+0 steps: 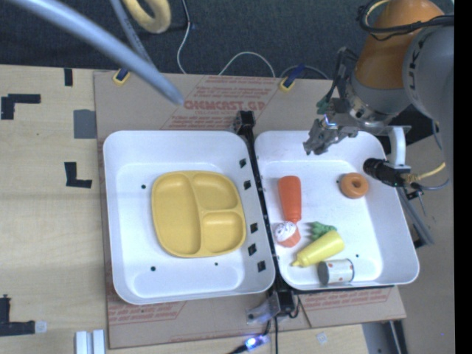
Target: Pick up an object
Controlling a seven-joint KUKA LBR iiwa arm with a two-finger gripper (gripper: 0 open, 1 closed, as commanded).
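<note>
Gripper (pixel 322 140) above and to the right of the carrot (pixel 289 198), low over the far left part of the right bin (pixel 391 231). Nothing seen in the claw; spread or pressed together, cannot tell. Grey arm (pixel 435 57) with orange band behind it, well right of and above the carrot.

5 loose things in the right bin:
- Carrot itself, orange, lying lengthwise near the bin's left wall.
- Donut (pixel 355 186), orange-brown, right of the carrot and apart from it, near a black fitting on the bin's right rim.
- Small round red and white piece (pixel 286 233), touching or just below the carrot's near end; markings too small to read.
- Corn (pixel 318 248), yellow with a green tuft, below and right of the carrot, tilted.
- Can (pixel 336 271), on its side with a red band, just below the corn, farthest from the carrot; label not readable.

Left of the carrot, across the black clips (pixel 254 220) joining the 2 bins: left bin (pixel 122 198) with 1 yellow plate (pixel 199 212), split into 3 sections.

Above the carrot, beyond both bins: cardboard sheet (pixel 214 98) with red print, seemingly "CHEMCAST", the rest too blurred to make out. Higher up and to the left, a grey pole (pixel 88 28) slanting across and a yellow loop (pixel 144 2).
</note>
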